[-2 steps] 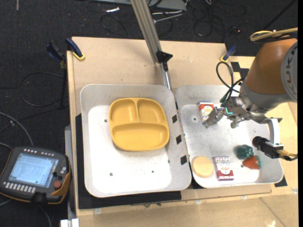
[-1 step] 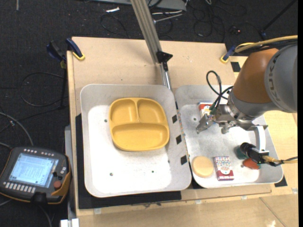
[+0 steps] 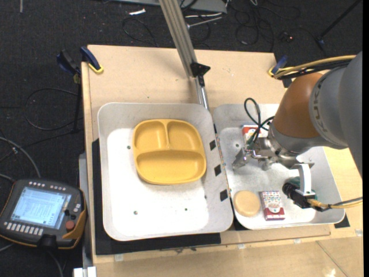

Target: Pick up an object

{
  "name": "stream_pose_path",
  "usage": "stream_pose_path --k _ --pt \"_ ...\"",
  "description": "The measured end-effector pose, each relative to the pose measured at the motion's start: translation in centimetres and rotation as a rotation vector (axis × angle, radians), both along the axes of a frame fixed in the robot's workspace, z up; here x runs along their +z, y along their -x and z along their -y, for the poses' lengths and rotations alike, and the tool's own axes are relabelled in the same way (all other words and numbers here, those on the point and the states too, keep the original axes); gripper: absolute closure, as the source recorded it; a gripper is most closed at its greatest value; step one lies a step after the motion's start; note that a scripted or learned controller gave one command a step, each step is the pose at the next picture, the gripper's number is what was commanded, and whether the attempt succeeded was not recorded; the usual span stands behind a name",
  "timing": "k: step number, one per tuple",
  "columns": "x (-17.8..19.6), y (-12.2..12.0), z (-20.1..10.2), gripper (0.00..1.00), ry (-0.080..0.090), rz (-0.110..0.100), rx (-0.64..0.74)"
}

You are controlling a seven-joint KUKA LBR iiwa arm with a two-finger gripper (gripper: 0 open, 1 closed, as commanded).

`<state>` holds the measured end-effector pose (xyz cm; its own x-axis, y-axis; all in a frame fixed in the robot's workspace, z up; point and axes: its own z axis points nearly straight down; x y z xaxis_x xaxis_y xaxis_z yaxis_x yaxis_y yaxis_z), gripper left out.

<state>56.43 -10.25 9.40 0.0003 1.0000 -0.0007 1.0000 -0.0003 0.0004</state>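
Currently gripper (image 3: 249, 154) sits low in right bin (image 3: 331, 172), near its left wall; jaw state can't be told. Candidates: round tan disc (image 3: 247, 202) and small red box (image 3: 273, 205) at the front edge, side by side. Best to centre over one, descend straight. Arm hides the bin's back; red-white item (image 3: 249, 132) there is unclear.
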Motion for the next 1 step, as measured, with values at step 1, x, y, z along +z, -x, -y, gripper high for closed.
stream_pose_path --k 1 --pt "1.18 -0.05 -0.03 1.00 -0.001 0.001 0.000"
